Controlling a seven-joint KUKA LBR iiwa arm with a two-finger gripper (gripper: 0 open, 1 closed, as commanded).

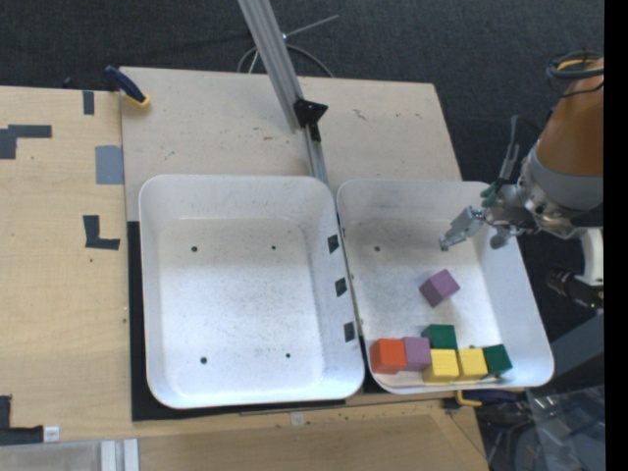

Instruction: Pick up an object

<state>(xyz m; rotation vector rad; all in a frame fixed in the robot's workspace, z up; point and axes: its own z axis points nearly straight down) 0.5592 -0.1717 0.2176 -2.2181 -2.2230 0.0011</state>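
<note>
Wooden bench (59, 292) boards run under two shallow white bins set side by side. Nearest me, along the front wall of the right bin (520, 307), a cluster of blocks sits packed together: an orange block (388, 354) at the left end, a pale purple block (417, 351) touching it, then two yellow blocks (458, 364) side by side, with a dark green block (442, 337) just behind them and another green block (497, 359) at the right end. Farther back, alone near the bin's middle, lies a purple cube (440, 287), tilted and well apart from the cluster. Behind it the gripper (478, 232) hangs over the bin's right rear part; its two fingers stand spread apart, nothing between them. The left bin (157, 263) lies beside. Beyond both, a slanted metal rail (275, 52) crosses the bench, and a blue-and-yellow tool (127, 84) rests at the far left corner.
</note>
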